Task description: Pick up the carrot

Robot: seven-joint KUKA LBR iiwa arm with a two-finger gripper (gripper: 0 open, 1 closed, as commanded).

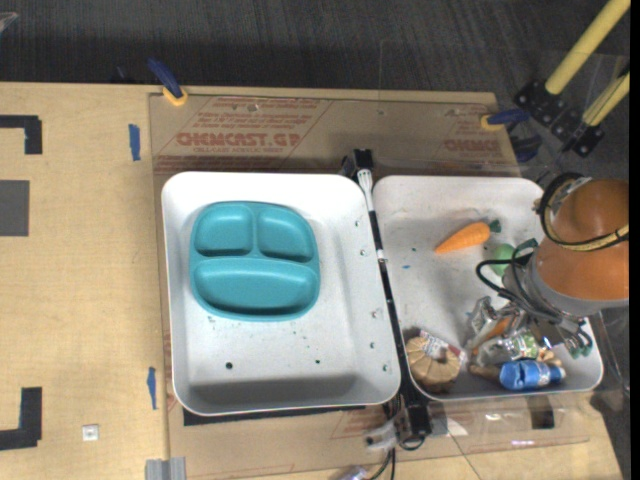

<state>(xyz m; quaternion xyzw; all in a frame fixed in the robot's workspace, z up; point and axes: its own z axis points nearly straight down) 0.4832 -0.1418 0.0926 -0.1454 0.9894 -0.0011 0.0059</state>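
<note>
Seen from above at a slant: tabletop [70, 298] of pale wood, with black tape marks along the far left edge and short blue tape strips near the bins. Cardboard sheet [330, 128] lying across the upper middle, printed with red lettering, too blurred to read with certainty. Blue and yellow clamps [168, 81] gripping the cardboard at its upper left and upper right corners.

Left white bin [190, 368] at centre frame, holding a teal divided plate [255, 258] with three compartments, nothing lying in any of them. A few small dark specks scattered on the bin floor below the plate.

Right white bin [420, 218] just beside it, the two rims touching along a dark seam. Carrot [463, 237], orange with a green stem end, lying tilted in the upper middle of this bin, apart from everything else. Along the lower edge of the bin: a round brownish item [435, 360] at lower left, a blue item [527, 373] at lower right, and a tangle of small wrapped pieces between them, too jumbled to name.

Grey arm with its orange band [590, 238] entering from the right edge, hanging over the right part of this bin. End effector [510, 330] lowered among the clutter at lower right, well apart from the carrot; spread or pressed together, cannot tell.

Yellow poles [598, 28] on dark feet in the upper right corner, on the grey floor.
</note>
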